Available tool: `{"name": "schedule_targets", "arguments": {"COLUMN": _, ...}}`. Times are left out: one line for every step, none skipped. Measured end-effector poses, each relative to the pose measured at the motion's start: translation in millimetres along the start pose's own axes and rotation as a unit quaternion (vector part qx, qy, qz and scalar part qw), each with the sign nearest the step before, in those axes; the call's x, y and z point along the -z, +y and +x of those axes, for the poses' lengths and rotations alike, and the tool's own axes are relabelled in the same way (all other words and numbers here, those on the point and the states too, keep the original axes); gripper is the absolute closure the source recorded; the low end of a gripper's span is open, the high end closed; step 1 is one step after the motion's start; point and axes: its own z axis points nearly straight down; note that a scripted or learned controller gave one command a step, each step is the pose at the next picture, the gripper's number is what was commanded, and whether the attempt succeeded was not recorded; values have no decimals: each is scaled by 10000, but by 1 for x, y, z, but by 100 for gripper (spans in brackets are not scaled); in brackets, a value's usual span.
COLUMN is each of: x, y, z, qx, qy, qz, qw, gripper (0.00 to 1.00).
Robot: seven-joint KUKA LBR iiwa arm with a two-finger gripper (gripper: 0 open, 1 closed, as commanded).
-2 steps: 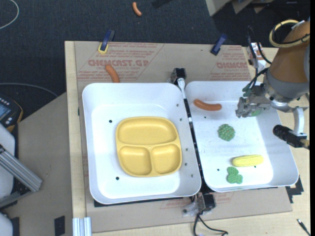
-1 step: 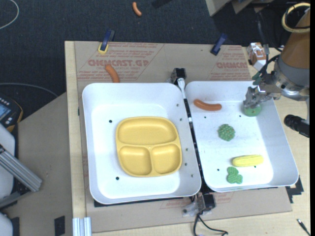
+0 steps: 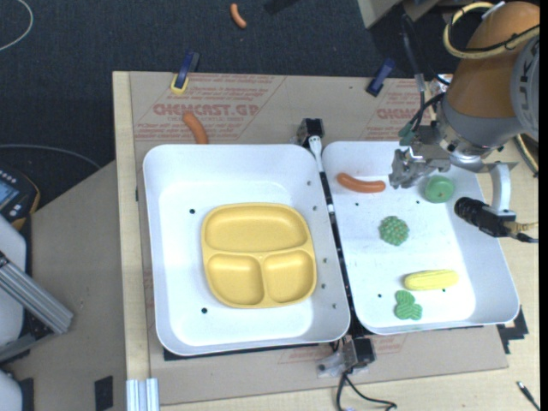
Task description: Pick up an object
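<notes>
Seemingly mid-approach, the pincer (image 3: 409,171) hangs low in the right bin (image 3: 479,302), just beside the orange sausage (image 3: 361,183) (its grip state I cannot tell). Next it likely must centre over that sausage and descend.

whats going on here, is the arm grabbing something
The arm's gripper hangs low over the far end of the right bin, between a sausage and a green disc. Nothing is visibly between its fingers. In the same bin lie a green ball, a corn cob and a small green piece. The left bin holds a yellow tray. Nothing looks picked up yet.
</notes>
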Motion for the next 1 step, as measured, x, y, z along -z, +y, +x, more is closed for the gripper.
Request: {"name": "schedule_targets", "arguments": {"x": 12, "y": 20, "z": 49, "qx": 1, "qy": -7, "qz": -27, "qw": 10000, "gripper": 100}}
